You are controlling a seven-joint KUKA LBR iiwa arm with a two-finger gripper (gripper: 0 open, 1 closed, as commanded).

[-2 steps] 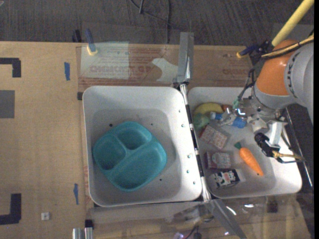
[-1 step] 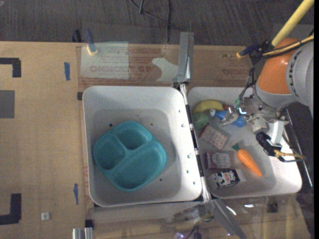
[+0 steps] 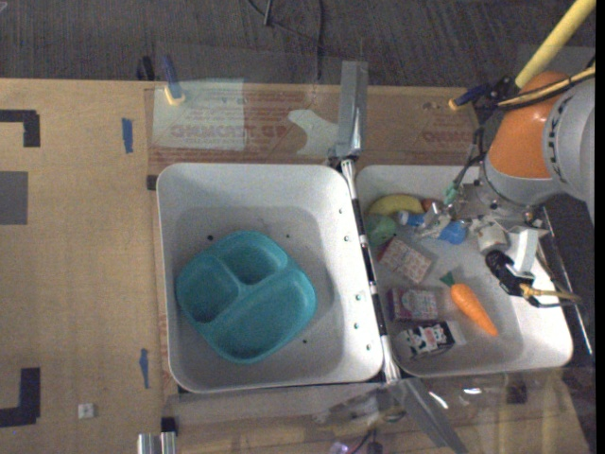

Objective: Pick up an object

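The right bin (image 3: 553,343) holds several small objects. A yellow banana-shaped toy (image 3: 395,204) and a green piece (image 3: 382,227) lie at its far left. A patterned packet (image 3: 406,259) and a second packet (image 3: 417,304) sit in the middle. Nearer the front are an orange carrot (image 3: 472,309) and a black-and-white carton (image 3: 424,339). My gripper (image 3: 440,218) is low at the bin's far side, just right of the yellow toy and above the patterned packet, beside a small blue object (image 3: 455,232). I see nothing clearly held.
The left bin (image 3: 180,197) contains a teal divided plate (image 3: 245,295). The grey arm with its orange band (image 3: 523,145) hangs over the right bin's far right corner. A metal divider rail (image 3: 364,253) runs between the bins. Cardboard bench surface (image 3: 66,272) extends to the left.
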